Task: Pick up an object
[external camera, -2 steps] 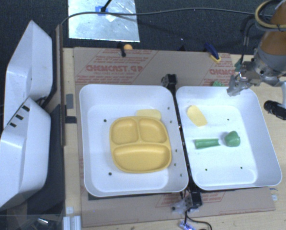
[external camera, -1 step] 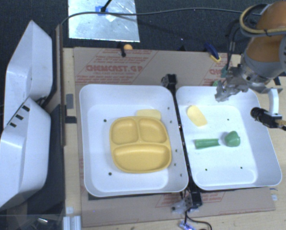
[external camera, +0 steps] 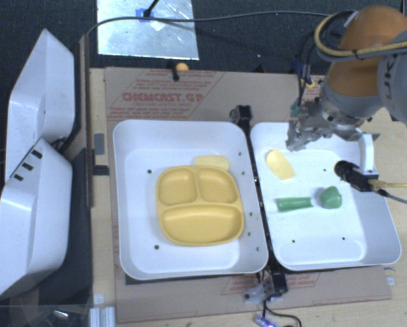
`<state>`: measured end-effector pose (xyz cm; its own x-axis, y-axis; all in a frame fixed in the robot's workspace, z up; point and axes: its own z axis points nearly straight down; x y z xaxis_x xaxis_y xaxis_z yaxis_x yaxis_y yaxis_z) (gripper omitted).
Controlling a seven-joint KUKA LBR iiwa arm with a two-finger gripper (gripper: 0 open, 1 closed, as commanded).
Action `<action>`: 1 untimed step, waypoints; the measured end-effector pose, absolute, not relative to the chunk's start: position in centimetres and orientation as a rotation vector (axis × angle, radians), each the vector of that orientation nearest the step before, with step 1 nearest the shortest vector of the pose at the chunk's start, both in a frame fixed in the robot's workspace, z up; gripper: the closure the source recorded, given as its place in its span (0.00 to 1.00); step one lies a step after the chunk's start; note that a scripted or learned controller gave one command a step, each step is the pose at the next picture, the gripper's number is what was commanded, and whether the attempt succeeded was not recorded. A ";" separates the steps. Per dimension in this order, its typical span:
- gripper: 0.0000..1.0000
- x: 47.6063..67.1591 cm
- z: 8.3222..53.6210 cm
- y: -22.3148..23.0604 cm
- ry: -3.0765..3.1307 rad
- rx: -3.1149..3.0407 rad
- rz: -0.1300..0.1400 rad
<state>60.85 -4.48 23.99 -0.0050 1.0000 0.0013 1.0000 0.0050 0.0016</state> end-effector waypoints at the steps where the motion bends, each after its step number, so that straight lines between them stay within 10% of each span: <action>1: 1.00 59.8 24.5 0.6 2.227 2.217 0.003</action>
<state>59.82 0.62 24.46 -0.0046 1.0000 0.0014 1.0000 0.0046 0.0009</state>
